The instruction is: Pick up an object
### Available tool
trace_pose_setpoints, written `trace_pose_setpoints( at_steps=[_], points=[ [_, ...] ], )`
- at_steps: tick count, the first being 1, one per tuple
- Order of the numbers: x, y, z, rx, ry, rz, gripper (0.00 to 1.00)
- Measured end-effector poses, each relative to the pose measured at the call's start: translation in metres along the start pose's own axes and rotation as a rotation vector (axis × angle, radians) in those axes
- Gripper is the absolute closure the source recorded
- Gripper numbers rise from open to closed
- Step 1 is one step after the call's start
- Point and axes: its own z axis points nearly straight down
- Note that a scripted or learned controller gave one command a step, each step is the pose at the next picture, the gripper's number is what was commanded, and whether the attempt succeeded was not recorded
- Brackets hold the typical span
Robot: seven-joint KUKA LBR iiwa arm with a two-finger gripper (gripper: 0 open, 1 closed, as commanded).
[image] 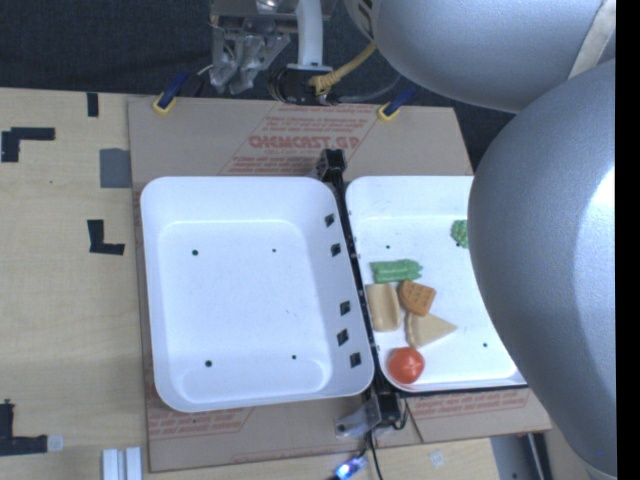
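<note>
The end effector hangs beyond the far edge of the cardboard sheet, well apart from both bins; whether it is spread or pressed together cannot be told. The candidate objects lie in the right bin, near the divider: a red tomato, a green piece, and tan pieces between them. Recommended target: the tomato, nearest the bin's front rim and least crowded. Descend vertically, straddling it, clear of the divider.
</note>
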Motion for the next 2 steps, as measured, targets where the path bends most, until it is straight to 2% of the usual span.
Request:
trace_pose_setpoints(
  at_steps=[1,2],
  points=[
    [-0.003,0.000,-0.004,-0.004,0.000,0.003,1.00],
    [-0.004,0.000,0.028,0.000,-0.002,0.004,1.00]
  ],
)
